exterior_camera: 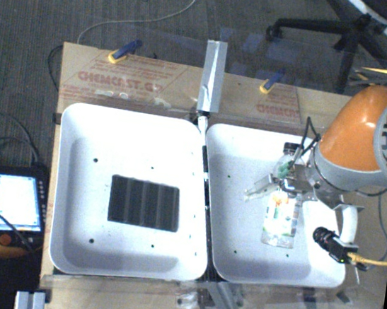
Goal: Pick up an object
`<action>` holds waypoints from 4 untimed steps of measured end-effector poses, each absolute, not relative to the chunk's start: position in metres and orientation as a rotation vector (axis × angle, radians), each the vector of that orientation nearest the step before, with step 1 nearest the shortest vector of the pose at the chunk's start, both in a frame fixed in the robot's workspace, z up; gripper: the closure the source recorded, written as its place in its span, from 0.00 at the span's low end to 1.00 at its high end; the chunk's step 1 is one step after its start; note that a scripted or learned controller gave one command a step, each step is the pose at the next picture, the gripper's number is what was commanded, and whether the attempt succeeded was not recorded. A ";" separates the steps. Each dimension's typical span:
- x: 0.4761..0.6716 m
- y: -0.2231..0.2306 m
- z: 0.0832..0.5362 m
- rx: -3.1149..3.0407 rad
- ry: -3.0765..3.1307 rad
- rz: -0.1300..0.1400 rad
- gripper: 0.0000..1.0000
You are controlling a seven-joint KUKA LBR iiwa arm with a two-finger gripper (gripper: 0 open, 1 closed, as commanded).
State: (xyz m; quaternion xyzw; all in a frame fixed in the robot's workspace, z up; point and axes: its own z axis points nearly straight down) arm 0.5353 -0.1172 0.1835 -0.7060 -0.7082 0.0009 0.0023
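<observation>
2 white bins sat side by side | left bin held a dark ribbed tray | right bin held a clear packet just under the gripper | jaws: too blurry, cannot tell

Two white bins; the left one bears a black ribbed rectangle, the right a clear packet with orange and green marks; brown worktop with red lettering
</observation>
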 end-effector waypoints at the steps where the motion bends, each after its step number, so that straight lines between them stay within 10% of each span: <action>1: 0.551 -0.152 0.148 -2.207 -2.233 0.005 0.00; 2: 0.581 -0.151 0.173 -2.192 -2.247 0.001 0.00; 4: 0.532 -0.216 0.147 -2.337 -2.093 0.001 0.00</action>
